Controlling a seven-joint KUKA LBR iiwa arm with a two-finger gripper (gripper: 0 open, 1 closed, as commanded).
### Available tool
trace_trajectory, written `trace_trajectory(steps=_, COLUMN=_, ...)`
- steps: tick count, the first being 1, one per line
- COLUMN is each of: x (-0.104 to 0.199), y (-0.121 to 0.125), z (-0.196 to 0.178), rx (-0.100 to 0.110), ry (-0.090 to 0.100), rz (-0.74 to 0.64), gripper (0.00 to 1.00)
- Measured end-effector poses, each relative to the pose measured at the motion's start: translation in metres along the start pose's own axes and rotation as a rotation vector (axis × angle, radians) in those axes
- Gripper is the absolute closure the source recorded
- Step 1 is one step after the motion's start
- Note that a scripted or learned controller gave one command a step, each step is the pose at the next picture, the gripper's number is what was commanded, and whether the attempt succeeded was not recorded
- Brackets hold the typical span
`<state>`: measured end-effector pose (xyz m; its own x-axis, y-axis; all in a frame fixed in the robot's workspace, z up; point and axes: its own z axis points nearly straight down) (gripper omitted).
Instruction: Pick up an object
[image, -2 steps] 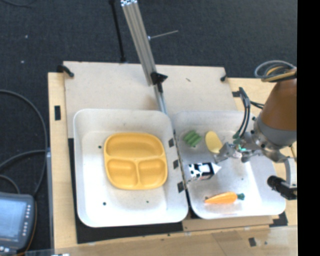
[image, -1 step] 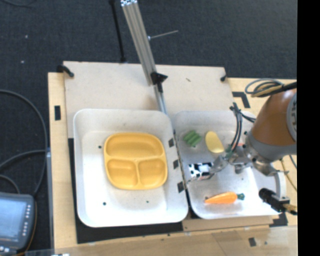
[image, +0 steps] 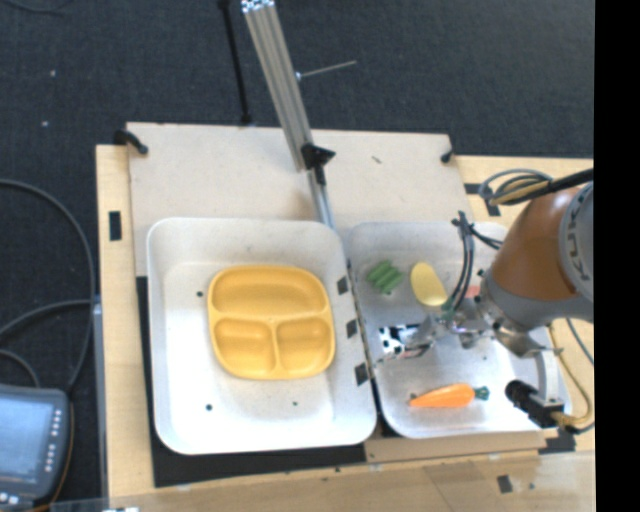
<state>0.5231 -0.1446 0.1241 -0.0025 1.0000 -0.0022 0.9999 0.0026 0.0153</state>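
The right bin (image: 400, 245) holds a green ridged piece (image: 383, 276), a pale yellow oblong object (image: 428, 285) and an orange carrot (image: 442, 398) with a green tip near the front wall. My gripper (image: 418, 338) reaches in from the right and sits low over the bin's middle, between the yellow object and the carrot. A small black-and-white thing (image: 392, 342) lies right at the gripper's tip, by the bin's left wall. Whether it is being held cannot be made out.
The left bin (image: 170, 300) holds a yellow divided plate (image: 270, 320). A slanted aluminium post (image: 285, 90) rises behind the bins. Cables (image: 515, 187) loop near the arm at the right. A small screen (image: 30, 440) sits at the far lower left, off the bench.
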Motion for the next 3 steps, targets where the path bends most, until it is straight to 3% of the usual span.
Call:
trace_trajectory(steps=1, x=-0.001, y=0.002, z=-0.011, rx=-0.006, ry=0.0, rz=0.007, gripper=1.0)
trace_trajectory(steps=3, x=0.002, y=0.005, z=-0.12, rx=0.007, ry=0.0, rz=-0.002, gripper=1.0)
